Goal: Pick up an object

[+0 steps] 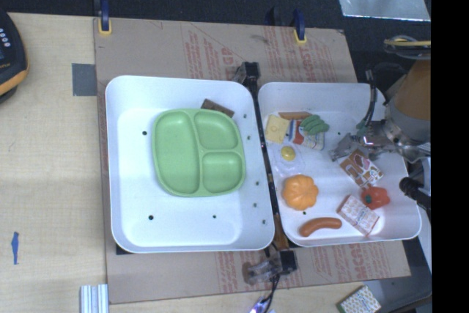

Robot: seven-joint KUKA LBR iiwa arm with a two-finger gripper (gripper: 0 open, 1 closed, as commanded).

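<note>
one fixed camera looks down aslant on both bins (117, 157).

Smooth glossy plastic green plate (198, 152) in matt white plastic bin (132, 216)

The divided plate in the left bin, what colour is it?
Light green, plain with no pattern. The divided plate shows clearly in the camera view.
</note>
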